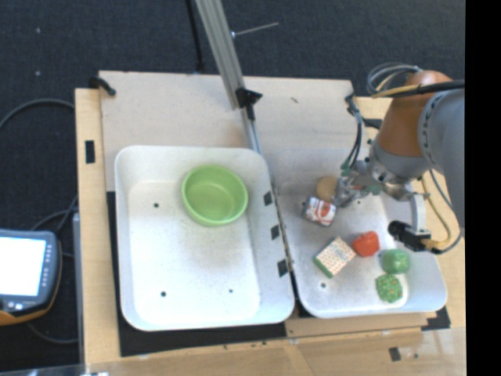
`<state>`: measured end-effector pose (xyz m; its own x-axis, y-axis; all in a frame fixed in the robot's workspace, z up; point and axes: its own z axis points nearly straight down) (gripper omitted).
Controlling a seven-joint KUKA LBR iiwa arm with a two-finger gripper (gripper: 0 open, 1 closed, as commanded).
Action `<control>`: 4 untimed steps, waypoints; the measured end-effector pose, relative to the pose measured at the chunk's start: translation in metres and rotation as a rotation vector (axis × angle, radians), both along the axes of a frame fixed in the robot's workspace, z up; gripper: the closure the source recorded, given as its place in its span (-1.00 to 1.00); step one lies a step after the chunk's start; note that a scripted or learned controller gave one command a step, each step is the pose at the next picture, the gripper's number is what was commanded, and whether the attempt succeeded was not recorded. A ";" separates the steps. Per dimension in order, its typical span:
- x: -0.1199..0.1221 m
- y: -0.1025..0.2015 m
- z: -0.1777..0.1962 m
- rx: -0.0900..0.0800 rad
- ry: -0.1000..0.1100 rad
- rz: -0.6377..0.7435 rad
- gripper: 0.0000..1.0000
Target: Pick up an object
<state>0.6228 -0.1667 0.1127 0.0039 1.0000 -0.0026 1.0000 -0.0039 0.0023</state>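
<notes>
Two shallow white bins sit side by side on the worktop (172, 112). The left bin (141, 288) carries a green bowl (215, 195) in its upper half, toward the upper right of that bin; the rest of its floor is bare and gives free room. The right bin (427, 292) is crowded. A small red and white can (319, 211) lies on its side near the bin's left wall, its long axis running roughly left to right with a slight downward tilt to the right. A tan rounded object (326, 186) sits just above it, apparently touching. The pincer (345, 193) hangs just right of both, at the can's upper right corner; whether it is open or closed cannot be told, and nothing is seen gripped in it. Below centre lies a patterned box (335, 257), turned diagonally, long axis rising toward the upper right, with a red object (365, 245) just beside its upper right end. Two green objects (395, 262) (389, 287) lie near the bin's lower right edge, one above the other. A grey rail (223, 41) slants from the upper centre of the frame down toward the gap between the bins.
</notes>
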 end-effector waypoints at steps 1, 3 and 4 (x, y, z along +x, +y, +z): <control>-0.001 -0.001 0.044 0.001 -0.004 -0.001 1.00; -0.012 -0.012 0.163 0.000 -0.006 0.005 1.00; -0.004 0.042 0.168 0.003 -0.002 0.011 1.00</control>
